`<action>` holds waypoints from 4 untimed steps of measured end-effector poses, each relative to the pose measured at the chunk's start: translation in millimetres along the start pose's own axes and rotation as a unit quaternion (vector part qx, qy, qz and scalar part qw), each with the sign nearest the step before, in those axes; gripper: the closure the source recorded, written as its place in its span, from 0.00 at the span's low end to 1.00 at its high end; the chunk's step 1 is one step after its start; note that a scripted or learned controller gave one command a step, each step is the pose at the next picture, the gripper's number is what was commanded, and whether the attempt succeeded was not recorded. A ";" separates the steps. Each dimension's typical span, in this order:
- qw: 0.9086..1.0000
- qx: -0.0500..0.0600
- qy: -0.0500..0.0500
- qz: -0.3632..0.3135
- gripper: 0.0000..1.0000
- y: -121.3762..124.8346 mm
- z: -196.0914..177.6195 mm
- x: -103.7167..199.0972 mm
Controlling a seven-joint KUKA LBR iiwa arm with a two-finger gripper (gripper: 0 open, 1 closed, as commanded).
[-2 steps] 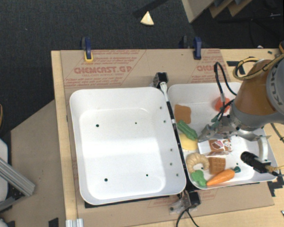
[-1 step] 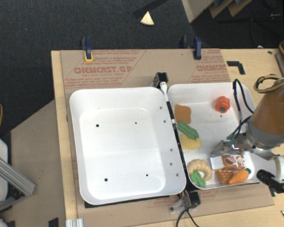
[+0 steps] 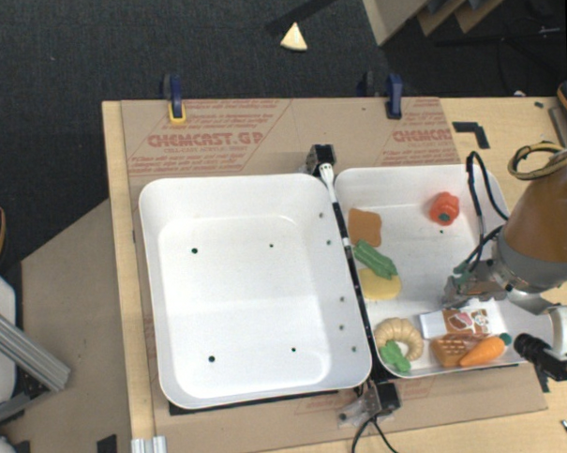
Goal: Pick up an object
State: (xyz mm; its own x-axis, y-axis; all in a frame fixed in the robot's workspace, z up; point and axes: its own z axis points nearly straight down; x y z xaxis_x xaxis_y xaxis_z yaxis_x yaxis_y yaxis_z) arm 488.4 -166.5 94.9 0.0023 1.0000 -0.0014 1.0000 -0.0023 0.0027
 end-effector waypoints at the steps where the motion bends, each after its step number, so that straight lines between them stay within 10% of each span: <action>1: 1.000 -0.001 -0.001 0.000 1.00 0.4 -9.8 -0.2; 4: 1.000 -0.008 -0.002 -0.003 1.00 109.7 -386.3 12.1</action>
State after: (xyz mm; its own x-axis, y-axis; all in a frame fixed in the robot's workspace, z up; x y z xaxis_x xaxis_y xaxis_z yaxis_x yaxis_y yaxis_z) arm 597.1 -154.1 481.4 -0.0039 1.0000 -0.0052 0.9998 0.0040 0.0194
